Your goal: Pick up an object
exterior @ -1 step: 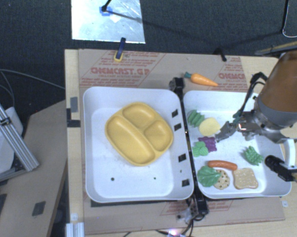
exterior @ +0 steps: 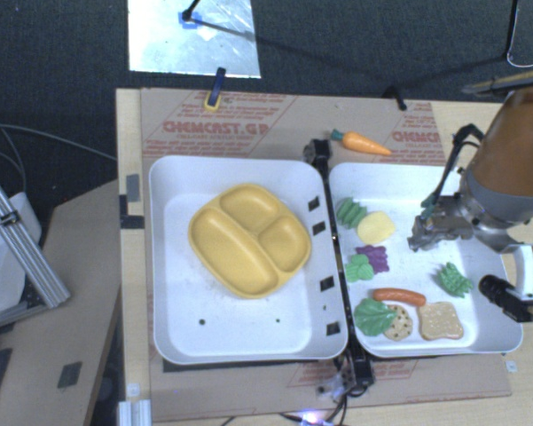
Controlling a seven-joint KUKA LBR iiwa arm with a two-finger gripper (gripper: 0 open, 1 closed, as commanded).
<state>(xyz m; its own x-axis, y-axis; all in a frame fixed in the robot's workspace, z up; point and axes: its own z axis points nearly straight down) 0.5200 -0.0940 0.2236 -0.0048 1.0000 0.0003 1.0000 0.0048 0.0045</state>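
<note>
- Yellow lemon (exterior: 376, 227) lay in right bin (exterior: 488, 180), nearest gripper (exterior: 426, 236).
- Could not tell gripper's state.
- Best centred squarely above lemon before descending, clear of green leaf (exterior: 350, 211).

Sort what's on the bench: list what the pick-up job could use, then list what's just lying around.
For the job:
claw, over the right bin
yellow lemon-like piece
purple grapes
sausage
toast slice
cookie
green leafy pieces

Lying about:
yellow divided plate in the left bin
carrot outside the bins
blue-and-yellow tool
</note>
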